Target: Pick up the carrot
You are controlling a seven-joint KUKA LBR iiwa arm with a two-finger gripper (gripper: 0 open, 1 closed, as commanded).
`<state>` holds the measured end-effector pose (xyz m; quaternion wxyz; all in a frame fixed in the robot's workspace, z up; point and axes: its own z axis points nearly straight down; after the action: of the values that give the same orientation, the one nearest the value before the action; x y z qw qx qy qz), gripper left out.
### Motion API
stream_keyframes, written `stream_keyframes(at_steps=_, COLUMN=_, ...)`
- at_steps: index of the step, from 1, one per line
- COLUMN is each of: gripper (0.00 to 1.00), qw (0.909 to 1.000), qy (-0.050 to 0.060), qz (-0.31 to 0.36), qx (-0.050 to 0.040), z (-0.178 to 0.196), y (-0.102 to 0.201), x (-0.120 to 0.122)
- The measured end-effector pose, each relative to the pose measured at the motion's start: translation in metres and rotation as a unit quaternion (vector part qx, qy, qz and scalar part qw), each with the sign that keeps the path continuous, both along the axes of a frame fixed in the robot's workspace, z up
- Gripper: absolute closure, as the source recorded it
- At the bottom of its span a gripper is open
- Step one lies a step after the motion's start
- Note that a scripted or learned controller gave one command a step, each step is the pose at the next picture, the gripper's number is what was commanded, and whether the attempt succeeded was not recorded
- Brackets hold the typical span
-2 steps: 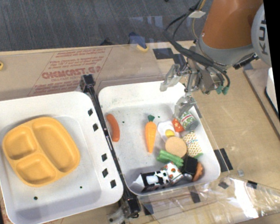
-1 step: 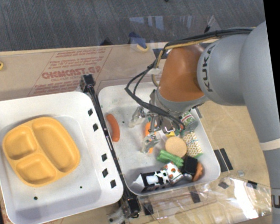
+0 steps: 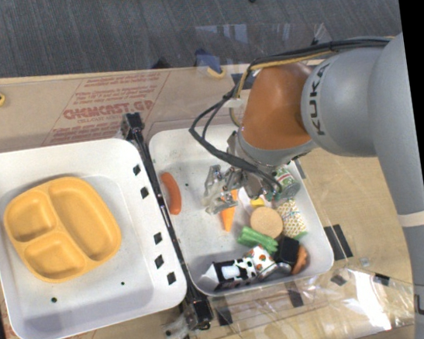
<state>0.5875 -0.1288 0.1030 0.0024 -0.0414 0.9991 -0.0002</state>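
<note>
The carrot (image 3: 228,219) is a small orange wedge lying in the middle of the right bin (image 3: 182,149), with a green leafy piece (image 3: 257,237) just to its lower right. My gripper (image 3: 219,190) hangs right above the carrot's upper end, a little to its left, pointing down and left from the orange-banded wrist (image 3: 274,113). Nothing shows in its grasp, and the carrot lies on the bin floor.
A red-orange sausage (image 3: 171,192) lies by the right bin's left wall. A tan round biscuit (image 3: 266,222), a patterned item (image 3: 291,220), a green packet (image 3: 287,183) and a black-and-white toy (image 3: 238,269) crowd the lower right. The left bin (image 3: 29,316) holds a yellow divided plate (image 3: 59,225).
</note>
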Motion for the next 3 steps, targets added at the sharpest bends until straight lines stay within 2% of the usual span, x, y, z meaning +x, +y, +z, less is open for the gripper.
stream_keyframes(at_steps=1, gripper=1.00, qw=0.9991, qy=-0.002, qz=0.042, qx=0.0000, z=0.056, y=0.025, x=0.064)
stream_keyframes(at_steps=2, gripper=0.00, qw=0.9991, qy=0.000, qz=0.041, qx=-0.0001, z=0.054, y=0.025, x=0.063)
stream_keyframes(at_steps=3, gripper=0.00, qw=1.0000, qy=0.006, qz=0.005, qx=0.0006, z=-0.011, y=0.006, x=-0.044)
